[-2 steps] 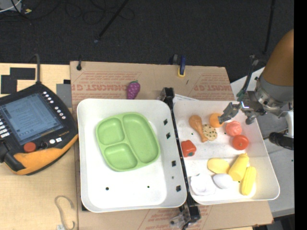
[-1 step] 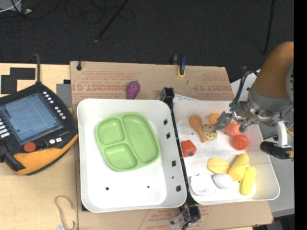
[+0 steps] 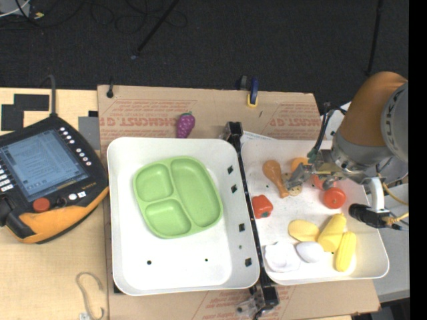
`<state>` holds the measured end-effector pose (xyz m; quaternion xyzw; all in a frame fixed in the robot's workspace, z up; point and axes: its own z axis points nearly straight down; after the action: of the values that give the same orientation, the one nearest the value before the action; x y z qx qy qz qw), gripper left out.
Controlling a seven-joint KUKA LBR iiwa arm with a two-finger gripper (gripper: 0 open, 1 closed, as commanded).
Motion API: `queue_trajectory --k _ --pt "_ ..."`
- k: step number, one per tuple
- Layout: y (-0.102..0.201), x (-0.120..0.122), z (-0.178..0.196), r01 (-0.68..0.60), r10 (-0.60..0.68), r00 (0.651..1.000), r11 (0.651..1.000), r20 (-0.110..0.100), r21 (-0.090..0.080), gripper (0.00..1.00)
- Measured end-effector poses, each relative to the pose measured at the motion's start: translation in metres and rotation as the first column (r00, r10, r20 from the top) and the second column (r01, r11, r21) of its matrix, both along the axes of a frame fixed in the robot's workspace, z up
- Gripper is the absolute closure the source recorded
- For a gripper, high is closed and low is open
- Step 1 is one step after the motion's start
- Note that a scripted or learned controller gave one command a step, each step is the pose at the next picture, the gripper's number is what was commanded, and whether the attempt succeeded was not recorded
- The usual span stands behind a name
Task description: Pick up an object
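The right bin holds several toy foods. A brown drumstick lies at its upper left, with a small orange piece just right of it. My gripper hangs low over the bin between the drumstick and a red tomato, close to the drumstick's lower end. A red pepper sits by the divider. Yellow pieces and white pieces lie along the front.
The left bin carries a green divided plate. Purple grapes lie on the cardboard behind it. A teach pendant rests at the far left. A clamp stands at the back edge.
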<state>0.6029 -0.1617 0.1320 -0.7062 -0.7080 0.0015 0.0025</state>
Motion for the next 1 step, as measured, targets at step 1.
queue_trajectory --k 1 --pt "0.0037 -0.0004 -0.0475 0.001 -0.001 1.000 1.000 0.000 0.000 0.00"
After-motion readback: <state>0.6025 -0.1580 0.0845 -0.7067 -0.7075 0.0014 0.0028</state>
